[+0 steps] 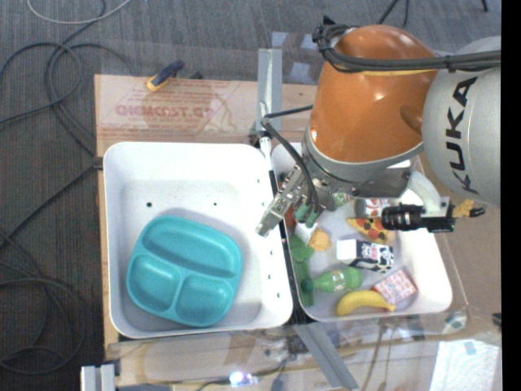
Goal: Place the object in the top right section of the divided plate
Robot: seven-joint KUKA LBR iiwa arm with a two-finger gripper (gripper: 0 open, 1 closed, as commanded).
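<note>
Blocking much of the right bin, the arm hides whether its gripper grips anything.

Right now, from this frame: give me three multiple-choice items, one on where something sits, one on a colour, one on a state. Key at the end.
1. Where is the divided plate?
A. In the left bin
B. In the right bin
C. On the floor beside the bench

2. What colour is the divided plate?
A. Red
B. Teal
C. Black

3. What lies in the plate's sections?
A. The banana
B. The green bottle
C. Nothing yet

Key:
1. A, the plate rests in the lower part of the left bin.
2. B, its whole surface is teal.
3. C, all three sections show bare; the banana and the green bottle lie in the right bin, and the gripper sits over the wall between the bins.
</note>
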